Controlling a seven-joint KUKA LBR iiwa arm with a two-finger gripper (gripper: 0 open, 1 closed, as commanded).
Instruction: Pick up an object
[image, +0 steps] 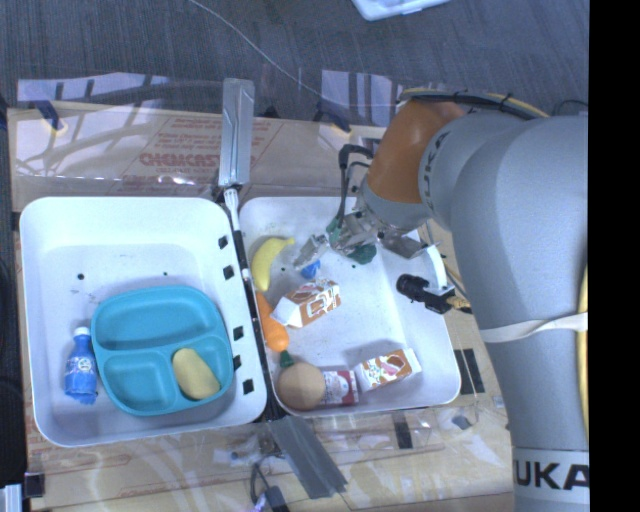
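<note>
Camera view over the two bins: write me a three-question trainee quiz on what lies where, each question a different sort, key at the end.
1. True or false: the yellow potato-like item lies in a compartment of the blue tray.
2. Which bin holds the banana? A) left bin B) right bin C) neither
3. Fill in: the blue bottle lies in the left bin, just to the ____ of the blue tray in the view.

Key: 1 true; 2 B; 3 left. The gripper is in the right bin, near the banana.
</note>
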